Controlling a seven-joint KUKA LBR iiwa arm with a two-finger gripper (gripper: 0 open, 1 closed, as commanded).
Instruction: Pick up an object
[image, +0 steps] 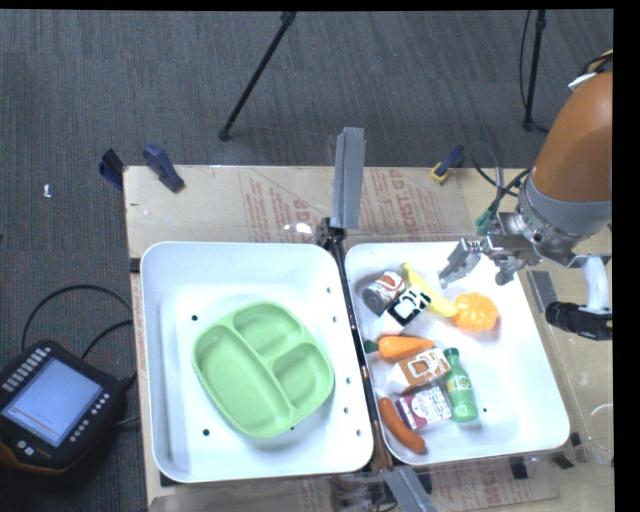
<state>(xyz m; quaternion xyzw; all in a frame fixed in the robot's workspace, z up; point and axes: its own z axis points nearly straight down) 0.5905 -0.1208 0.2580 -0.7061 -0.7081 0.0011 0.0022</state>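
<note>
From above, the right-hand white plastic bin (520, 400) holds a crowd of toy food in its left half, while the left-hand white bin (165, 300) carries a pale green divided plastic plate (262, 368) lying flat.

The grey two-finger gripper (462, 262) hangs over the upper middle of the right bin, below the arm's orange band at the upper right of the frame. Its fingers look spread apart, with nothing between them.

Nearest to it is the small round orange pumpkin-like toy (477, 312), just below and to the right of the gripper, standing a little apart from the rest — the likeliest thing to take. It is probably light, hard plastic, smooth and rounded, so it may slip or roll; a grip across its widest part, from straight above, seems safest.

To its left lie a yellow plastic banana (432, 296), a small black-and-white box (408, 303) and a grey tin can (381, 292), all touching or nearly so. Lower down sit an orange toy carrot (405, 347), an orange carton (423, 368), a green bottle (461, 390), a dark red packet (427, 407) and a brown-red sausage (401, 424) — tightly packed, harder to single out.
</note>
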